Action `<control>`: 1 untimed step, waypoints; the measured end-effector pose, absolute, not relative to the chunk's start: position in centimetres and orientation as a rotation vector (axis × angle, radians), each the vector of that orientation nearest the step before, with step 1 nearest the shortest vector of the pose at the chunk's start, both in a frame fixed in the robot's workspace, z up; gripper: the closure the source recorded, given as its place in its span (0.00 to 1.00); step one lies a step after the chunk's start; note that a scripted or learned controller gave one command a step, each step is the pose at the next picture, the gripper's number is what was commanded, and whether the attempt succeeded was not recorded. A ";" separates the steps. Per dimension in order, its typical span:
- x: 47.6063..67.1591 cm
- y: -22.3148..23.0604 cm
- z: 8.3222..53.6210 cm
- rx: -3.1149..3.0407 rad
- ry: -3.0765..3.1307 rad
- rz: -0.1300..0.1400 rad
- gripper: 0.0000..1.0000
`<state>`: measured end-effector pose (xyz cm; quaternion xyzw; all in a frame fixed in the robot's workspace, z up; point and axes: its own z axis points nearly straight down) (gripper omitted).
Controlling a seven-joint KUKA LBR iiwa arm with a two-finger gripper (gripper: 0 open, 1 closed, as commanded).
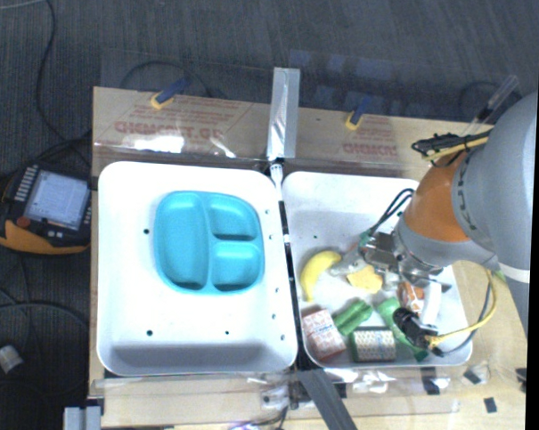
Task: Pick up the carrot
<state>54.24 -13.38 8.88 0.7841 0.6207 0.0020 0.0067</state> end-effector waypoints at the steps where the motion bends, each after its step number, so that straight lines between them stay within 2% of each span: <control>1: 48.2 -21.2 17.7 2.436 1.985 -0.009 0.00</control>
